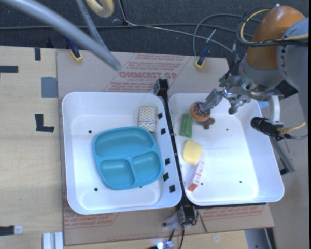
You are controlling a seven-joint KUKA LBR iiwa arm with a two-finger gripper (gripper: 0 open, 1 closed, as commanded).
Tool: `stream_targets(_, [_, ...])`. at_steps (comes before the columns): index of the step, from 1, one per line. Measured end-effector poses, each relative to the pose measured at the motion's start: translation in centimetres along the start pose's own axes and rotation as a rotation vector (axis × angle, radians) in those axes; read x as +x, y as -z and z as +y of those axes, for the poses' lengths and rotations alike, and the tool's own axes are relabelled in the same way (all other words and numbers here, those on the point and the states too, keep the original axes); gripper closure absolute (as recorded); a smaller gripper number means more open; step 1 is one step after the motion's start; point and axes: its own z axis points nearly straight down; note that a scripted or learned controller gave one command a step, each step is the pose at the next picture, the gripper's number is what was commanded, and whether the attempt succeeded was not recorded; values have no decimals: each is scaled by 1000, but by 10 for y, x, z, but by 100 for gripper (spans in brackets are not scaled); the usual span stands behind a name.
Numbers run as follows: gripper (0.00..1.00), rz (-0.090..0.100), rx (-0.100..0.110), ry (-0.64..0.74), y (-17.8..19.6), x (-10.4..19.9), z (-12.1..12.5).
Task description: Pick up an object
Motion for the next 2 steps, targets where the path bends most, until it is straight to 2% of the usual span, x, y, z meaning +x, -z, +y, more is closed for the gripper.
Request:
stream_targets(1, [0,-2,-14,3,8,0,3])
stream_targets(2, [0,-2,-8,3,-57,3,1])
